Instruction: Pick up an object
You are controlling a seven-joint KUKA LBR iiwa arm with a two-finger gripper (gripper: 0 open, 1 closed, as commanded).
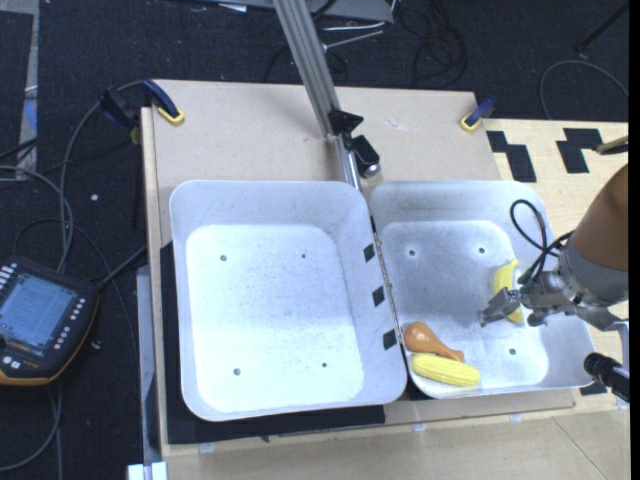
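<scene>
Right bin (440,236), hand (503,306) beside a yellow object (508,286), grip state impossible to tell.

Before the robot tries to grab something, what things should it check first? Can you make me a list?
1. Is there something to grab? Ok: a yellow corn cob and an orange drumstick-shaped toy lie in the right bin.
2. Is the gripper over the right bin? Ok.
3. Is the gripper above the corn cob or the orange toy? Not ok: both lie off to its left, nearer the front edge.
4. Is a yellow thing at the gripper already held? Cannot tell: the gripper partly hides it.
5. Are the corn cob and orange toy apart? Not ok: they look like they touch.
</scene>
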